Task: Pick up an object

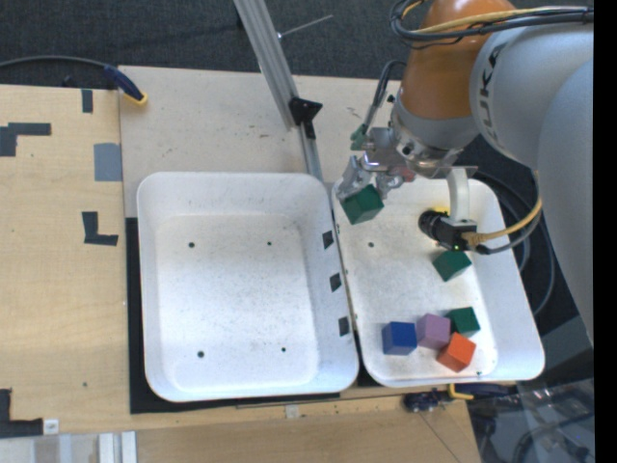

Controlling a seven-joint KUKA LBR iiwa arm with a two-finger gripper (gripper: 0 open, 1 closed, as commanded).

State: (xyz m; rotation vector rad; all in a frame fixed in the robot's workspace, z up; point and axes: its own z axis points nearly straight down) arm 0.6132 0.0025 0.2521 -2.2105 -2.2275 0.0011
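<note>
Dark green cube hanging at the tip of the claw, above the upper-left corner of the right bin, close to the ridge where the two bins meet. Claw clamped on that cube, fingers pinching its upper part from opposite faces; cube tilted a little, lower corner pointing down toward the bin floor. Judged a small solid block, light, stiff, flat-faced, probably smooth enough to slide if the pinch is shallow; best hold across two parallel faces near the middle, not on a corner. Present grip looks high on the block, so a twist or drop seems possible. Elsewhere in the right bin: a second green cube lying loose near the middle, just under a black fitting and yellow cable on the arm; a cluster at the lower end with a blue cube, purple cube, orange cube and another green cube, touching or nearly so, well apart from the held one. Left bin bare white floor, plenty of open room for a set-down. Edges to mind: the raised rims between the bins directly below the cube, and the slanted grey metal post just to the upper left of the claw, close enough to clip on a sideways swing. Clear space straight up. Wooden counter to the left, taped marks on it.
</note>
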